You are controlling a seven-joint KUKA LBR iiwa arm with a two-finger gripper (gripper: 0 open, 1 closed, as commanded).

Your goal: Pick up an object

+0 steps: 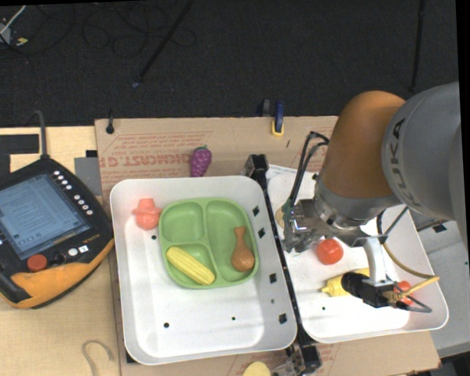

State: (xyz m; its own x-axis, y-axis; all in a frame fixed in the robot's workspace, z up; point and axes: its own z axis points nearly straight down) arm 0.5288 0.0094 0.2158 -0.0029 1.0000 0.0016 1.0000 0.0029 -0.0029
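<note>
Over right bin point(427, 248) — arm point(391, 159), near tomato point(329, 251)

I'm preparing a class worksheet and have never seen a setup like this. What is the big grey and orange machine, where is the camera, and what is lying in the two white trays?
It is a robot arm reaching in from the right, filmed by one camera above the bench, looking down at a slant. The left bin holds a green divided plate with a toy corn cob and a brown drumstick, plus a pink toy beside it. The right bin holds a red tomato-like ball and a yellow piece. The gripper sits low over the right bin; I see nothing held.
</note>
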